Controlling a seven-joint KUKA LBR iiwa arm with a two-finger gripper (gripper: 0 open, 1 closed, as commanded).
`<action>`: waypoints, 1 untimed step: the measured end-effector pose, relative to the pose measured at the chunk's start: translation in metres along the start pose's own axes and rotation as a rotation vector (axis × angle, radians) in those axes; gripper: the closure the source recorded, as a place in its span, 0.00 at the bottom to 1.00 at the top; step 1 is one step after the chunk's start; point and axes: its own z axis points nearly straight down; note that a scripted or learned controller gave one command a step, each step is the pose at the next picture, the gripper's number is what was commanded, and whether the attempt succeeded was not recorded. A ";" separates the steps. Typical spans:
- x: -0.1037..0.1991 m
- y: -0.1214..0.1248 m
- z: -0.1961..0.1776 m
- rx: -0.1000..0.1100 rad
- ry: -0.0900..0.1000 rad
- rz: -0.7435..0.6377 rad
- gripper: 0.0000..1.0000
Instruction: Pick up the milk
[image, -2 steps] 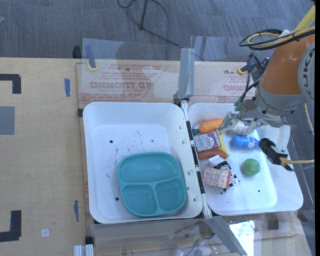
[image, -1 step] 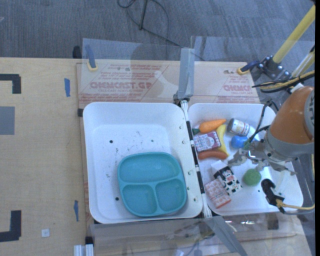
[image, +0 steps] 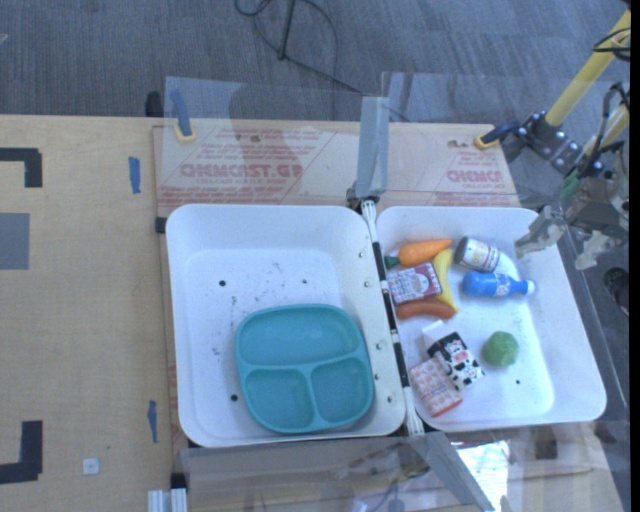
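None of the pickup done: milk lying untouched in right bin, near side, beside green ball. Pincer over far right rim; spread impossible to tell.

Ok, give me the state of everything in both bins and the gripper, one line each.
Black-and-white cow-patterned milk carton: lying in right bin, not gripped.
Teal three-compartment plastic tray: flat in left bin.
Blue bottle: on its side.
Grey can: tipped over.
Orange carrot: lying flat.
Green ball: resting apart.
Gripper: at right bin's far edge, holding nothing.
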 end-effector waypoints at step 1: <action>0.026 -0.024 0.120 -0.001 0.001 -0.551 0.00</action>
